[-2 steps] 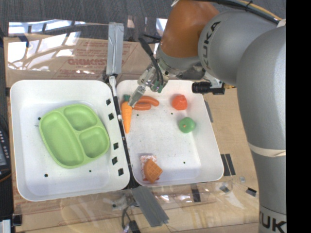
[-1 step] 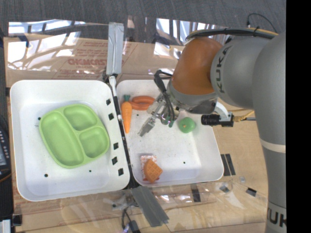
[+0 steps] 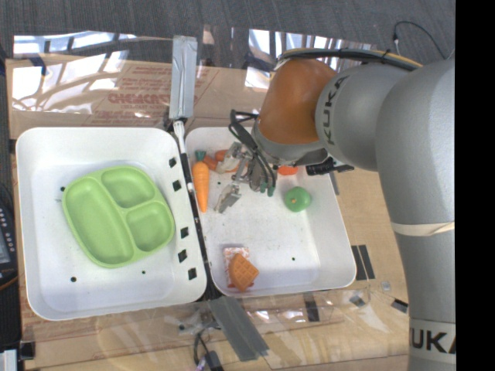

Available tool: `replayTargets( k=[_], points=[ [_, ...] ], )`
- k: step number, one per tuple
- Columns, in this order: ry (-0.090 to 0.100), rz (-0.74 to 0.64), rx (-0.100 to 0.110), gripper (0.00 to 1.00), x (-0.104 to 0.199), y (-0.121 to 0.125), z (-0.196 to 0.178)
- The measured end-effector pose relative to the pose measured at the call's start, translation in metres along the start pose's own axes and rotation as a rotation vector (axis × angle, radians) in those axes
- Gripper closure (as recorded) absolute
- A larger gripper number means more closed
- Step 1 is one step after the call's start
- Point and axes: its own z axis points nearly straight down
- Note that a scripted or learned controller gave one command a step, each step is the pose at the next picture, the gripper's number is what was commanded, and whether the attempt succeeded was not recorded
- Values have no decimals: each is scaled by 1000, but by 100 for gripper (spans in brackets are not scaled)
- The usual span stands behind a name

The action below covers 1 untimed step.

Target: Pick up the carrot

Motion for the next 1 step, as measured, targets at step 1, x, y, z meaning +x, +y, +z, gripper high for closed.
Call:
replayTargets(
  k=[1],
  points=[
    [-4, -341, 0, 0, -18, 8, -2]
  ],
)
